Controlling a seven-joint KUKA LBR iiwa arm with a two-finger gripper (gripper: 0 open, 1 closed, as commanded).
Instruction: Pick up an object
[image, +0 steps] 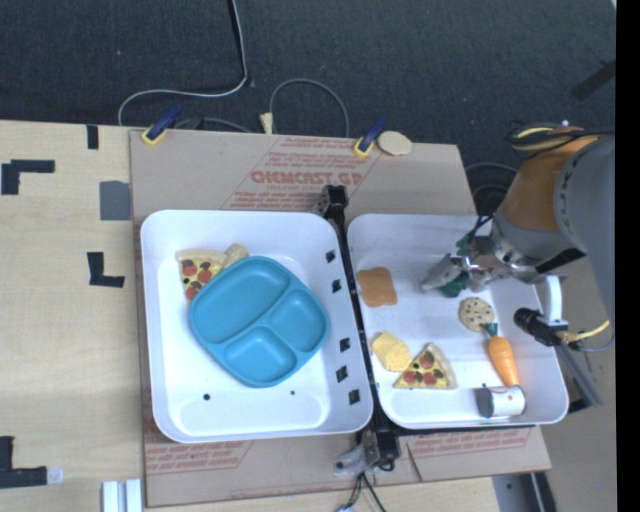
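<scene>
The left bin held a blue divided plate. The arm hung over the right bin, its gripper low beside a cookie, a carrot further on; the finger state could not be told.

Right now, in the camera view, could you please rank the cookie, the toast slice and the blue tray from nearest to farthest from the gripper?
From the gripper:
1. Cookie, just below and right of it in the right bin.
2. Toast slice, to its left, near the divider.
3. Blue tray, far left, in the left bin.
</scene>
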